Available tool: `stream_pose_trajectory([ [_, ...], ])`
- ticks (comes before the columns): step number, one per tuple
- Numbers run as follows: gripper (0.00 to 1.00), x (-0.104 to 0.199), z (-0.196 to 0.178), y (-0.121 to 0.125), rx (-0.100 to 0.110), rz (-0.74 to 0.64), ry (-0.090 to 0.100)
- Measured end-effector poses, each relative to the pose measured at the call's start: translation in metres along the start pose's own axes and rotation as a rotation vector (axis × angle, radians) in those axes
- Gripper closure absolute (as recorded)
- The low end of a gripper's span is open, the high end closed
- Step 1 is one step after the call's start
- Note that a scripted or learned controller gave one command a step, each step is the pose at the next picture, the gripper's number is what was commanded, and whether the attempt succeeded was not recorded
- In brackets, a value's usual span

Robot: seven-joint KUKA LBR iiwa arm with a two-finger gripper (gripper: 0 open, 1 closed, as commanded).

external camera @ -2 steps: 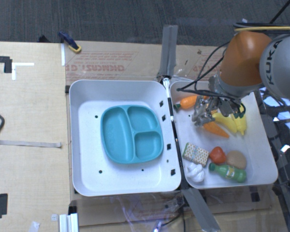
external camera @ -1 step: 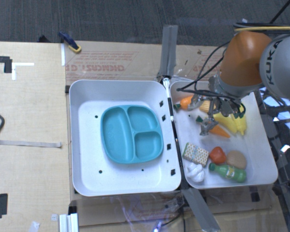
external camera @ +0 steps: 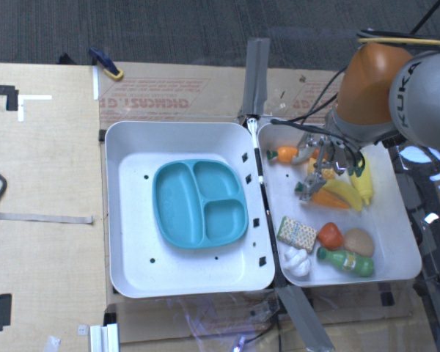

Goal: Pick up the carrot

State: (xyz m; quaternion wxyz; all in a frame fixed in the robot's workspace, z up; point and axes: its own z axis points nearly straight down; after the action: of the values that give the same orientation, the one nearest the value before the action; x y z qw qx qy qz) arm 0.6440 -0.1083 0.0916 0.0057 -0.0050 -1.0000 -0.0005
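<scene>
The carrot (external camera: 328, 197) lies in the right bin (external camera: 396, 270), just left of the banana (external camera: 356, 185) and touching it, its green top pointing away from the banana. To take it well, the gripper (external camera: 320, 169) ought to descend straight onto the orange body, clear of the banana, with its closing line across the carrot's narrow width rather than along it. A grip too near the banana would likely catch both. The gripper hangs just above the carrot, left of the banana; whether it is spread or pressed together I cannot tell. The arm (external camera: 381, 86) reaches in from beyond the banana, wrist bent steeply down.
</scene>
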Motion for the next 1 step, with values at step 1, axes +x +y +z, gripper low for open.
stream_pose_trajectory([
  [1,1.00,-0.0040,-0.0126,0.0002,0.003,-0.001,-0.018],
])
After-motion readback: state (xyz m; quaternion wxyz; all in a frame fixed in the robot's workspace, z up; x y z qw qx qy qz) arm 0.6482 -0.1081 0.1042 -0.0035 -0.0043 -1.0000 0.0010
